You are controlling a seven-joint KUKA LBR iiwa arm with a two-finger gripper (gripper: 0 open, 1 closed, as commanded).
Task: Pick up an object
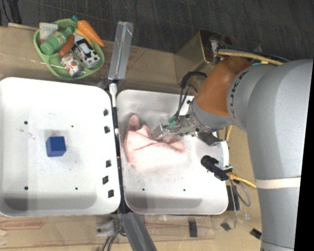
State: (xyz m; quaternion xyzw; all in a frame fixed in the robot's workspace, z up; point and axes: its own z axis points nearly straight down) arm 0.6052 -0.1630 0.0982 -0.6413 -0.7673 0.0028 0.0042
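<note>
Grasping looks underway: the two-finger gripper (166, 130) sits low on the crumpled pink cloth (150, 146) in the right-hand shallow white bin (210, 203), its opening impossible to judge, and next comes a clean lift.

Two bins sit side by side on the desk (21, 38), and a divider (113, 145) runs between them. In the left bin (5, 190), a cube (56, 146) sits alone, left of centre and well apart from every wall. Over in the right bin (210, 203), a cloth (149, 146) lies crumpled in the left half, close to the divider. The arm (260, 99) reaches in from the right, and its end effector (167, 130) is down over the cloth's upper edge. Behind the left bin, a bowl (46, 63) rests on the desk with small items (76, 47) piled in it.
</note>
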